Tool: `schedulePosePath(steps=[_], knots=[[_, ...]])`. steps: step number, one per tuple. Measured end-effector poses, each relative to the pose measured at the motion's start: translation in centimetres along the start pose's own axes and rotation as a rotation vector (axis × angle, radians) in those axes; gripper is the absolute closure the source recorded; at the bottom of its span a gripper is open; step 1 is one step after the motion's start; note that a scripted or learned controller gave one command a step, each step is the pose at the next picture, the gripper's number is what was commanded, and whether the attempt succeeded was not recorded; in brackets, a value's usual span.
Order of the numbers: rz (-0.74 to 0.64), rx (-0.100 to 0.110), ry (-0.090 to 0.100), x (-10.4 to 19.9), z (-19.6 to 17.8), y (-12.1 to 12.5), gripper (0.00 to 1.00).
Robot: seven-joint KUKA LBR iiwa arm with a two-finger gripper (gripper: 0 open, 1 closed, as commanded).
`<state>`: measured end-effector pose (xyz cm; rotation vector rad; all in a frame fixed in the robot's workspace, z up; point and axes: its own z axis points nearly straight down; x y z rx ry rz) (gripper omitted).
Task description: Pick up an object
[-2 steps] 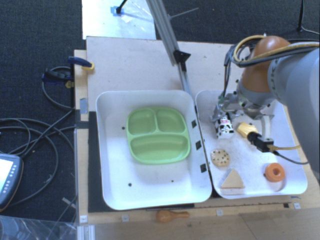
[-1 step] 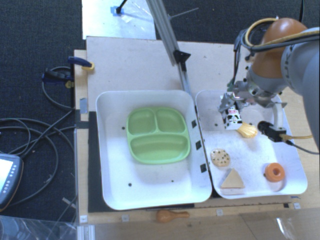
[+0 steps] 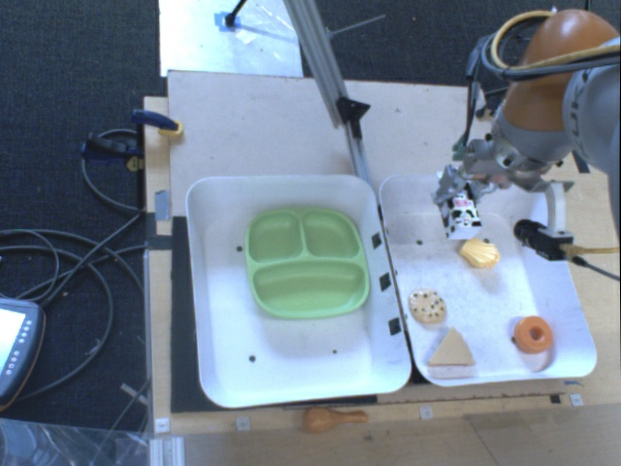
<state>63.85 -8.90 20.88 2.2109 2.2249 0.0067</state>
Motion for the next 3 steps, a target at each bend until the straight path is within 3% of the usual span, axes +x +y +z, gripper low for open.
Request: schedulePosePath(steps=[1,3], knots=[[-0.005,0.004,0.003,5.6,-0.6,0.7,1.00],[-0.005,0.008,0.003,16.1,0.1,-0.9,1.00]])
